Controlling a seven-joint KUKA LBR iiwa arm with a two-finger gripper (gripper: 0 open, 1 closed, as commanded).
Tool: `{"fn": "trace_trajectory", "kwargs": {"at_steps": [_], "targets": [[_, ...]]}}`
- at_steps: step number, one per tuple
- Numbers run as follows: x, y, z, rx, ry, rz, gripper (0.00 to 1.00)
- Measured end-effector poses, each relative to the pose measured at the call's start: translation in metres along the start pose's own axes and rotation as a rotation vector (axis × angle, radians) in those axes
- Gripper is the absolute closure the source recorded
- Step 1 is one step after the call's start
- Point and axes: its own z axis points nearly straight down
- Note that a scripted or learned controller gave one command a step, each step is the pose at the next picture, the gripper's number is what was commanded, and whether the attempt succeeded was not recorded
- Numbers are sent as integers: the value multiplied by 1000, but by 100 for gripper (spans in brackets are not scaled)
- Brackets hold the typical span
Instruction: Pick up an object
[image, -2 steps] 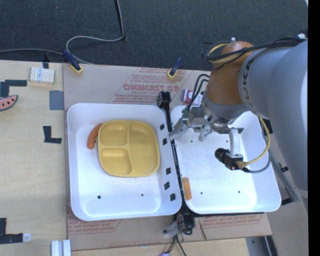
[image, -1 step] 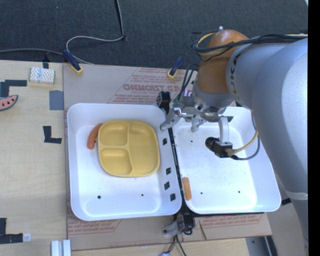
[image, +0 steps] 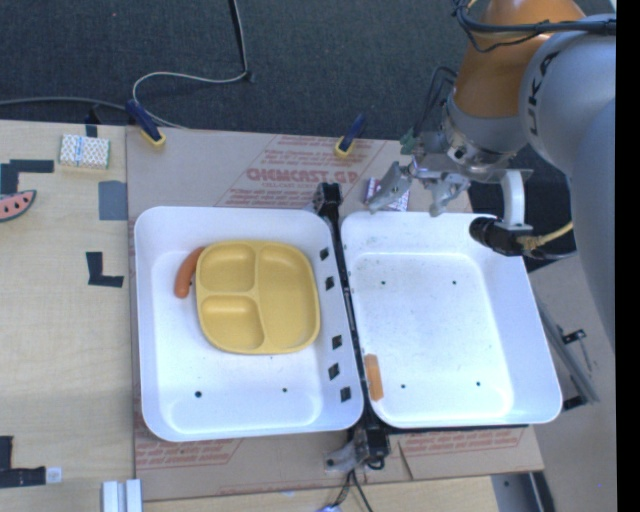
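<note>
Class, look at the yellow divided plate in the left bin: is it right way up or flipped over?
Right way up. The plate shows its three hollow sections and raised rim facing the camera, lying flat in the left bin.

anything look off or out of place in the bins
Mildly. One orange piece lies against the right bin's left wall, and another is wedged beside the yellow divided plate, which sits slightly askew in the left bin.

**Two bins side by side on a tabletop**

The left bin (image: 160, 400) sits at centre-left of the frame and holds a divided plate (image: 258, 296) in its upper half, with a small sausage-shaped piece (image: 185, 273) touching the plate's left edge. The right bin (image: 520, 390) adjoins it; a second small piece (image: 373, 377) lies against its lower-left wall. The gripper (image: 420, 190) hangs above that bin's upper rim.
</note>
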Motion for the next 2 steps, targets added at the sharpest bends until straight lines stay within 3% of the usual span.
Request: {"fn": "trace_trajectory", "kwargs": {"at_steps": [1, 2], "targets": [[1, 0, -9, 3, -1, -1, 100], [0, 0, -9, 3, -2, -1, 0]]}}
